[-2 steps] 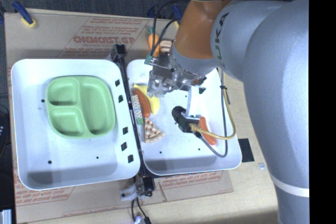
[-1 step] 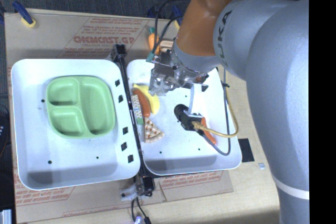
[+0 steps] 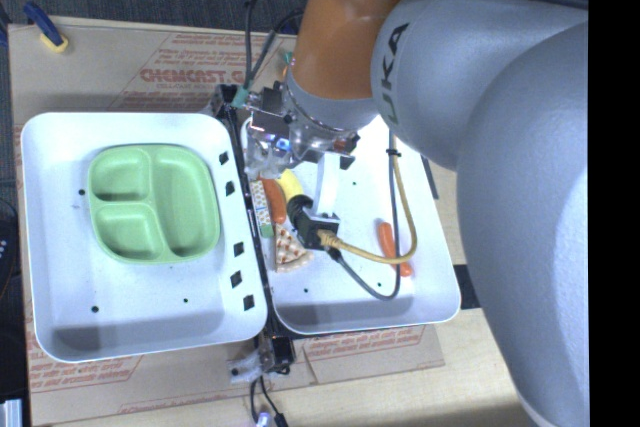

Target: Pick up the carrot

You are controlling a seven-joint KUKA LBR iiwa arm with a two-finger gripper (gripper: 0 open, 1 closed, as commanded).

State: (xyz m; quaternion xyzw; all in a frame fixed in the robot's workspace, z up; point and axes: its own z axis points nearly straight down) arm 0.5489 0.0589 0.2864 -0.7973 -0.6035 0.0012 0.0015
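Lying in right bin [image 3: 430, 300]: slim orange carrot [image 3: 386, 240]; end effector [image 3: 272, 147] opening unreadable.

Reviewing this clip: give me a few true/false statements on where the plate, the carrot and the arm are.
1. The green plate lies in the left bin. True.
2. The carrot lies on the green plate. False: it lies in the right bin, near its right side.
3. The gripper is over the right bin's left side. True.
4. The gripper holds the carrot. False: the carrot lies apart from it on the bin floor.
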